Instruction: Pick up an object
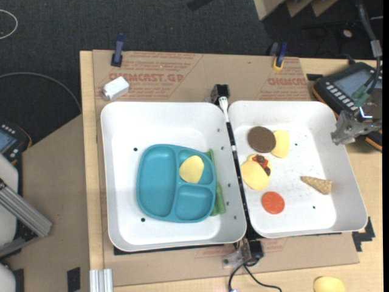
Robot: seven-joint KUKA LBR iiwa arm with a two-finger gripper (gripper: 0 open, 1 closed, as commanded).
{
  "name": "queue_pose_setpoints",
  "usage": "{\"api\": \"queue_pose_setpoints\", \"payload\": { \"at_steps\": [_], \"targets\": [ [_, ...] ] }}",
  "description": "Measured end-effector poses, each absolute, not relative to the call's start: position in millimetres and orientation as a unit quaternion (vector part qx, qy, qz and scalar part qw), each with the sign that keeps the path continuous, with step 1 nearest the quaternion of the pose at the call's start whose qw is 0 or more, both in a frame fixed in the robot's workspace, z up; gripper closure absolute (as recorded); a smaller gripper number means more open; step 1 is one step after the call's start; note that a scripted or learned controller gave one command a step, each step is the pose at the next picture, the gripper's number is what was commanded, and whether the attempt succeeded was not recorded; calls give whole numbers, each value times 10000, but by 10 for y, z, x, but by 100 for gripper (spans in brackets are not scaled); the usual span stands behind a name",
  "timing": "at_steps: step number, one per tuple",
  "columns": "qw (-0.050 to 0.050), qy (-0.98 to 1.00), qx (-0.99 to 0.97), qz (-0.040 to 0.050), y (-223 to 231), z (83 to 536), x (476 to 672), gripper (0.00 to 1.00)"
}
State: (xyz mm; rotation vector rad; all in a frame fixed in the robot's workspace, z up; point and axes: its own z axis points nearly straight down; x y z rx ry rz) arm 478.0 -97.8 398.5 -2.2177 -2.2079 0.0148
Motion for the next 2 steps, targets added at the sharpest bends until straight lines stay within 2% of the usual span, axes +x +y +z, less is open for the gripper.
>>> {"api": "queue_pose_setpoints", "payload": {
  "at_steps": [1, 2],
  "targets": [
    [-34, -7079, -7063, -25, -823, 4570, 4800, 100],
    [44, -7053, -7089, 36, -1200, 3410, 4782, 100]
  ]
}}
